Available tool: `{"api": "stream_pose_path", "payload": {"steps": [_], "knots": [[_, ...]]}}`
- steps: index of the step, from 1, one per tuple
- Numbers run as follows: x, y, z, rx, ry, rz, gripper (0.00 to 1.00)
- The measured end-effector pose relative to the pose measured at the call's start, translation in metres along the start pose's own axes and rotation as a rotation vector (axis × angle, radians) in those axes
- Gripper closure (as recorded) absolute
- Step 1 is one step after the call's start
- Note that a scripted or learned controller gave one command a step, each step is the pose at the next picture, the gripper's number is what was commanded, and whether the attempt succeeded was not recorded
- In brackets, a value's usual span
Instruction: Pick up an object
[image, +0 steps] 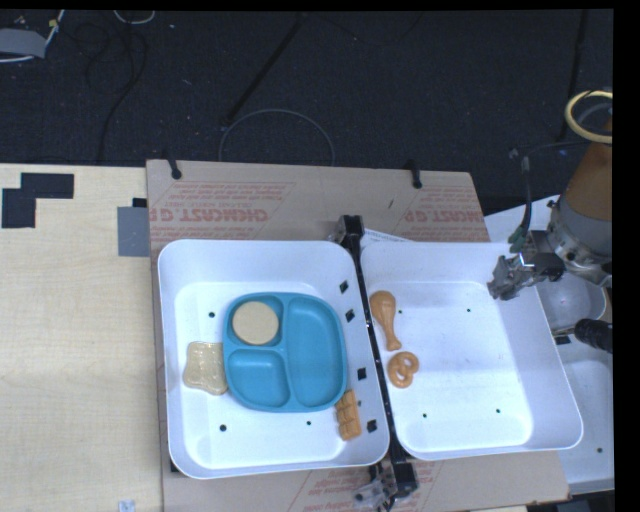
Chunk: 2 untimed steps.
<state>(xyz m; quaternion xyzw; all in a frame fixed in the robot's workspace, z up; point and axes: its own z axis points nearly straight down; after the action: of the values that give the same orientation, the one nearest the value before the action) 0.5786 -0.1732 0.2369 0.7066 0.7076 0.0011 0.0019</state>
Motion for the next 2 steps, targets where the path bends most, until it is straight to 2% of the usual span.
{"api": "stream_pose_path", "payload": {"steps": [1,2], "knots": [[-0.001,0.001,-0.053,0.000,0.000,0.000,1.00],[0.056,-0.007,-0.053,0.007,0.003,-0.003,1.00]]}}
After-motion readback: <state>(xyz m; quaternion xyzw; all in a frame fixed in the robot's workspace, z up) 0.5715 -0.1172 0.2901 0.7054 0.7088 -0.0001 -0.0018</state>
